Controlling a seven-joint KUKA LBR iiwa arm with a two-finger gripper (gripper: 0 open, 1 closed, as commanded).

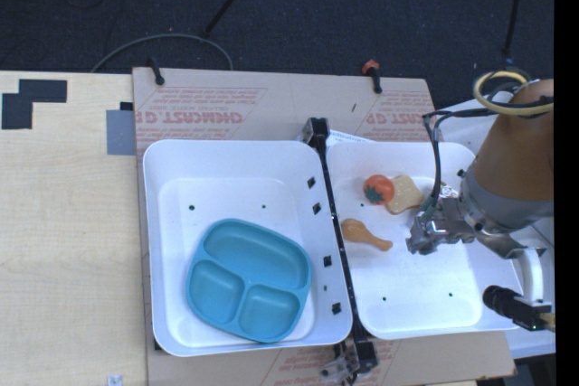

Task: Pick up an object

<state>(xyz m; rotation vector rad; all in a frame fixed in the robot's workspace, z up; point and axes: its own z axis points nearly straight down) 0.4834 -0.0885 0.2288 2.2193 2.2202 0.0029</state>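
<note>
In the right bin (425,307) lie three small things. An orange-red tomato-like ball (378,188) sits next to a tan slice of bread (404,193). A tan drumstick-shaped piece (365,235) lies lower, near the divider. My gripper (424,236) hangs over the right bin, to the right of the drumstick and just below the bread. Nothing shows between its fingers.
The left bin (172,194) holds a blue sectioned plate (248,279). The arm's grey and orange body (511,167) covers the right bin's right side. A black divider bar (330,230) runs between the bins. Cables trail at the back.
</note>
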